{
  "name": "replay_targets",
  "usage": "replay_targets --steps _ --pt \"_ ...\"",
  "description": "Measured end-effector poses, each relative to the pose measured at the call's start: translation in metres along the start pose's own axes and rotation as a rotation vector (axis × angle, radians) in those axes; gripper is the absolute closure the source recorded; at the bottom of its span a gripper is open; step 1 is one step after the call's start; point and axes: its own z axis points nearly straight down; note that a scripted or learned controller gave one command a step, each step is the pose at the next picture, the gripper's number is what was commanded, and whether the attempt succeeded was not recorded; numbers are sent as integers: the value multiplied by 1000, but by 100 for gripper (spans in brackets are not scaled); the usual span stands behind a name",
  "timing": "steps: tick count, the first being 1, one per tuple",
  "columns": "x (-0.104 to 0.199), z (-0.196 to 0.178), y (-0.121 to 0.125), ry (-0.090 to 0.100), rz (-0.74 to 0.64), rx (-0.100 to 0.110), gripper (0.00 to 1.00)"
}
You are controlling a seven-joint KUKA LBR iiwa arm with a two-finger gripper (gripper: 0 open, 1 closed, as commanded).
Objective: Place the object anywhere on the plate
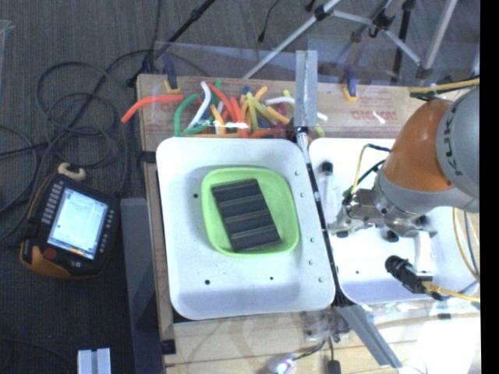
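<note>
Arm [437,158], grey with an orange band above the wrist, reaches in from the right and bends down over the right-hand shallow white bin [366,283]. Wrist points downward, the orange band bulking above it. Gripper [366,213] sits low over the left part of that bin, close to the divider between the two bins. Metal fittings and a black cable connector [401,269] crowd around the wrist. Whether the jaws are released or clenched: cannot tell, as the wrist body hides them from above.

Left of the jaws, across the divider, the left-hand shallow white bin [183,263] holds a lime-green rounded square plastic plate [290,209]. Dark grey ridged rectangular block [245,214] lies flat on that plate, near its middle, tilted slightly off the plate's edges. Block is well apart from the jaws.

Beyond the bins, at the far edge of the wooden desk [234,341], a heap of coloured flexible tubes [226,109] in orange, green, white and yellow. Well to the left, on the dark carpeted floor, an orange-and-black handheld control pendant [70,224] with a lit screen, cables trailing.
</note>
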Motion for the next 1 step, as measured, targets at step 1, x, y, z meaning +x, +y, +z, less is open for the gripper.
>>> replay_targets --steps 1 --pt "-13 -2 0 -17 17 -7 0"
